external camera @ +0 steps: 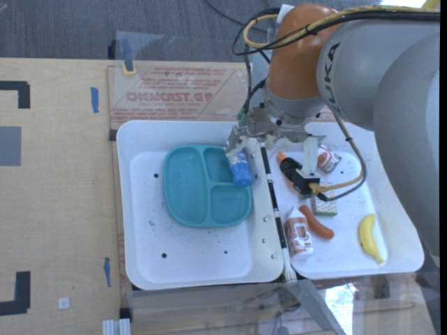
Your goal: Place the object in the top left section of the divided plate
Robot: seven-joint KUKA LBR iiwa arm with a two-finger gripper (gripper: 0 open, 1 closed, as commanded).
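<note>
Station inventory, as I read it from the overhead camera.

1. Table [56, 187]: pale wood top carrying two white bins side by side. A clear sheet with red lettering [174, 93] lies at 12 o'clock of the left bin.
2. Left bin [140, 215]: holds the teal divided plate [188, 187], with one long section on its 9 o'clock side and two smaller sections on its 3 o'clock side.
3. Tool [239, 151]: I see it over the plate's 3 o'clock rim, close to the wall the bins share. Its fingers are pinching the upper end of item 4.
4. Blue bottle [242, 173], pale label at its top: it hangs tilted from the tool at the plate's 3 o'clock edge, about where the ridge between the two small sections meets the rim. I cannot tell whether its lower end touches the plate.
5. Right bin [349, 208], contents:
   - red and white can [327, 160], toward 12 o'clock;
   - small orange piece [285, 163], toward 10 o'clock, near the shared wall;
   - speckled sponge-like block [325, 206], near the middle;
   - red sausage [318, 223], just at 6 o'clock of the block;
   - brown and white carton [299, 236], toward 7 o'clock, beside the sausage;
   - yellow banana [370, 239], toward 5 o'clock, well apart from the carton.
</note>
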